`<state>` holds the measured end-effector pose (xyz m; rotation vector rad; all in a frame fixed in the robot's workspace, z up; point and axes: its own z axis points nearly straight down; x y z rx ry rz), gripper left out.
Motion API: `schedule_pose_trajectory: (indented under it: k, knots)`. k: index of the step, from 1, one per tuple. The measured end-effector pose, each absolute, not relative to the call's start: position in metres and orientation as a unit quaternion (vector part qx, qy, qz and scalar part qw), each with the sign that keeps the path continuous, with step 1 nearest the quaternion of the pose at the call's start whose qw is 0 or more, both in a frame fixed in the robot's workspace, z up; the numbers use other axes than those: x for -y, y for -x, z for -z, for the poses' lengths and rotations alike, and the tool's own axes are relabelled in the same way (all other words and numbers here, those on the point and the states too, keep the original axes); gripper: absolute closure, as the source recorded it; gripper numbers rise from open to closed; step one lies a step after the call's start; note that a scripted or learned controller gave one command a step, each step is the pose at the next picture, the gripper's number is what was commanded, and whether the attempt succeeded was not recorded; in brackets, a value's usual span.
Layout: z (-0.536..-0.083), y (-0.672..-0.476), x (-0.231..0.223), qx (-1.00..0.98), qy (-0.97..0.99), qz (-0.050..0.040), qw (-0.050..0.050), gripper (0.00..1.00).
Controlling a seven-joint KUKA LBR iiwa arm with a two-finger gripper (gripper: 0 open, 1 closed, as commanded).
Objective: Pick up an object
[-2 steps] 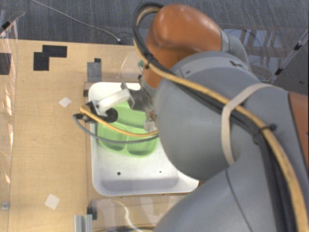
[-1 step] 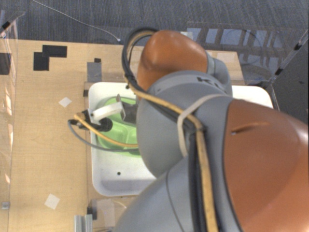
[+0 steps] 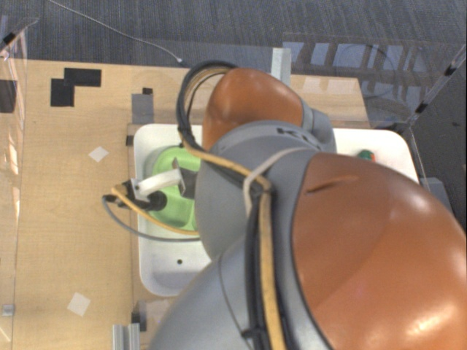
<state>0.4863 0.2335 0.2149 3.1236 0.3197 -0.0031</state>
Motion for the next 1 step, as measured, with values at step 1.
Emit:
schedule_pose_trajectory:
  k: [1]
  knots:
    - [-0.3001,-0.4874,-0.2348,-0.310,-0.951,-0.0022,-0.001,1.00]
